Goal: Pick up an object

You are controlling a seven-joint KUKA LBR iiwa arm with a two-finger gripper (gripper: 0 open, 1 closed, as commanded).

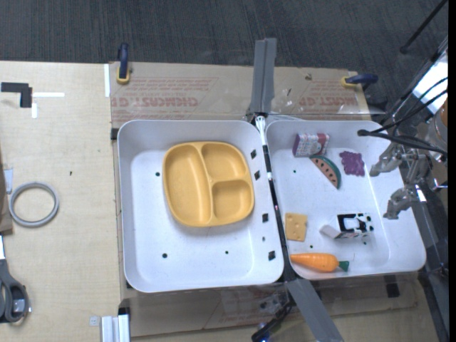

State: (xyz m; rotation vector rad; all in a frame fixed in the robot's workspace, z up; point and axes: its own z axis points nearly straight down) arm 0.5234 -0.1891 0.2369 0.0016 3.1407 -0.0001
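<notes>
1. Camera view looks down on a pale wooden worktop that bears two white bins side by side.
2. The left bin holds a yellow plate with three compartments, lying flat a little above the bin's middle.
3. The right bin holds the small things.
4. A can with a purple label lies on its side near the far wall.
5. A melon slice lies just below the can, and purple grapes sit to its right, apart from it.
6. A cheese square lies near the left wall.
7. A carrot lies along the near wall, its green end pointing right.
8. A black and white block sits right of the cheese, above the carrot.
9. The arm enters from the right; the jaws hang over the right side of the right bin, right of the grapes and above the block.
10. Two metal fingers stand apart, one above the other, with nothing between them.
11. A tape ring lies on the worktop left of the bins.
12. Scissors lie at the left edge near the front.
</notes>
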